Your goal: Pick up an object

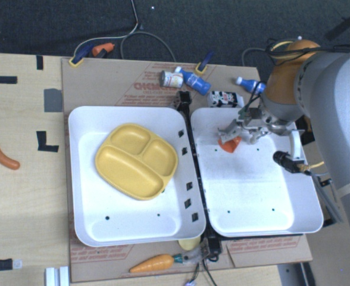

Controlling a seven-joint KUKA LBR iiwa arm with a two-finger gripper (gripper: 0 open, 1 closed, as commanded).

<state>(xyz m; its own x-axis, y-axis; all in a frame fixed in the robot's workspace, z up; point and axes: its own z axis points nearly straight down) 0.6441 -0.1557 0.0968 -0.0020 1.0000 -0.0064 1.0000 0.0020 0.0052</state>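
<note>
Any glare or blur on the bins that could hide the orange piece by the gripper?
Camera view: even, soft light; right bin floor bright but not blown out; orange piece reads clearly beside the gripper; arm at right looks soft and blurred.

Two bins, left [83,219] and right [306,219], are plain white with small black dots. A pale yellow tray [136,159] lies in the left bin. In the right bin, by its far edge, sits a red-orange object [230,145] under the grey metal gripper [241,133]. The arm [318,88] is grey with an orange band [282,79]. The cardboard [145,82] is tan with red print. An orange carrot [151,264] lies at its near edge, a blue-and-white bottle [187,79] at its far edge.
</note>
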